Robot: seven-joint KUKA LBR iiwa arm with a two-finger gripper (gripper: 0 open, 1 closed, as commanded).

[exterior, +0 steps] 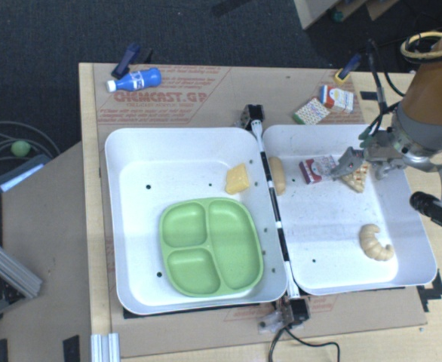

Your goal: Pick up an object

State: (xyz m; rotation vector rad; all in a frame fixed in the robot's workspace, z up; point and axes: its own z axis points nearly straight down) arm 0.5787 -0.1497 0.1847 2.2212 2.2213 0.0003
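Your gripper [351, 164] hangs low over the far part of the right bin [409, 266], grey metal fingers pointing left; you cannot tell from this angle whether the jaws are spread or closed, or whether anything sits between them. Just under and right of the jaws lies a tan, waffle-patterned cracker [357, 178], flat and wedge-shaped, touching or nearly touching the fingers. Just left of the jaws sits a small red packet [310, 170] with crinkly clear wrap. Farther left, against the bin wall, is a smooth, pale bread roll [277, 175], oval in shape. Toward you from the jaws rests a curved, ridged croissant [375, 242], beige and matte. Well to the left, in the left bin [130, 202], lie a glossy green divided plate [210, 246] with three compartments and a yellow, blocky cheese wedge [237, 178].
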